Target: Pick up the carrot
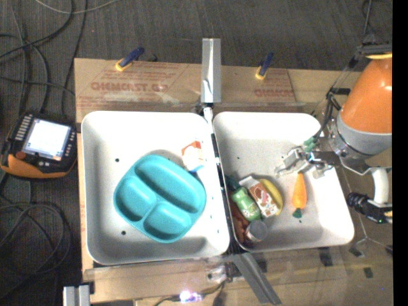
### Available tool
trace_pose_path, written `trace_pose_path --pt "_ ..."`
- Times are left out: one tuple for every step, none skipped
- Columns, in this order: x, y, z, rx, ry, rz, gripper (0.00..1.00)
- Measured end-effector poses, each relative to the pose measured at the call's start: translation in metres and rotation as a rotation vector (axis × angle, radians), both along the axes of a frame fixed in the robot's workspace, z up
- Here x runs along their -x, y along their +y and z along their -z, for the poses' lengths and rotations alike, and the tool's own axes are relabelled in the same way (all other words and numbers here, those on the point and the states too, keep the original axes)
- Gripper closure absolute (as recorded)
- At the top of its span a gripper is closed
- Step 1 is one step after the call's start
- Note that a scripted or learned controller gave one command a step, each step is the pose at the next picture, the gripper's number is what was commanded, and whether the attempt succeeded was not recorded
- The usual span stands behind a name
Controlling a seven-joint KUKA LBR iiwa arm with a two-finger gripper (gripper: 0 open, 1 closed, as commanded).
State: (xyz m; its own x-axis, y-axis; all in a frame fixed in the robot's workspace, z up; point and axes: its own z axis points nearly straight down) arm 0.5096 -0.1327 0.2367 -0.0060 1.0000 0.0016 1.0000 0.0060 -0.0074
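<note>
The carrot is orange with a small green end. It lies in the right bin, towards that bin's right side, pointing toward the front. My gripper hangs just behind and to the left of the carrot's upper end. Its silver fingers are spread open with nothing between them. The carrot is apart from the fingers and rests on the bin floor. The grey and orange arm reaches in from the right edge.
A pile sits at the right bin's front left: a green item, a red-and-white carton, a yellow banana and a dark can. The left bin holds a teal divided plate and a small white-orange item.
</note>
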Motion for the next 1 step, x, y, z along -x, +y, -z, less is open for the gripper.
trace_pose_path --pt "-0.0208 -0.0591 0.1079 0.0 0.001 -0.002 0.0"
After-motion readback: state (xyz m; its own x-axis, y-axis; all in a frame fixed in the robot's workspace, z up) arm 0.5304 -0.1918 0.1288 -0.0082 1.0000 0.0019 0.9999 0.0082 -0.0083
